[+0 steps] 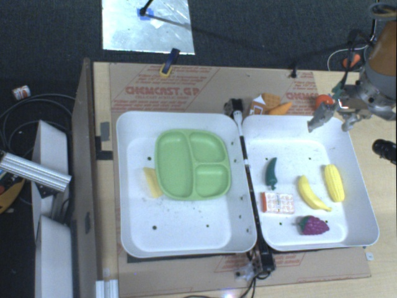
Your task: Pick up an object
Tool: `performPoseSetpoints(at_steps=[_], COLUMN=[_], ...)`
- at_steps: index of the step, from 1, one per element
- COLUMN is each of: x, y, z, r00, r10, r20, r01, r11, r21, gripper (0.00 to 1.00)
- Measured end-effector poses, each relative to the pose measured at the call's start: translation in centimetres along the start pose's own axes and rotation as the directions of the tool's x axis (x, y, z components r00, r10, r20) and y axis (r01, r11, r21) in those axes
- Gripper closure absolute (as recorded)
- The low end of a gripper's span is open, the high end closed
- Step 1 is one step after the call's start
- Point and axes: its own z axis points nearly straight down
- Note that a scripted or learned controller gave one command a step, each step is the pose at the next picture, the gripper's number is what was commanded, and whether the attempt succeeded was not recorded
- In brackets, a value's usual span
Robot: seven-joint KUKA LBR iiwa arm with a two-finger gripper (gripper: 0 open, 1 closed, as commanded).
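Note:
My gripper (332,121) hangs over the back right corner of the right bin (291,143), open, with nothing between its fingers (316,120). Below it in that bin lie a dark green pepper (271,172), a yellow banana (312,193), a corn cob (334,182), a purple bunch of grapes (314,225) and a red-and-white packet (276,202). All of them are well forward of the gripper and apart from it.
The left bin (139,228) holds a green divided plate (191,164) and a yellow piece (151,182) beside it. Orange toy food (273,107) lies on the cardboard behind the bins. The rim between the two bins (246,166) runs down the middle.

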Motion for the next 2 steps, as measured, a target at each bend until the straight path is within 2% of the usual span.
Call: performPoseSetpoints(at_steps=[1,2], x=[-4.4,-2.5], y=[-4.2,-5.4], z=[14.4,19.9], r00=[1.000,1.000], r10=[0.007,0.003], r20=[-0.002,-0.001], r01=[-0.007,-0.003], r11=[1.000,1.000], r21=[0.015,0.000], gripper=[0.00,0.00])
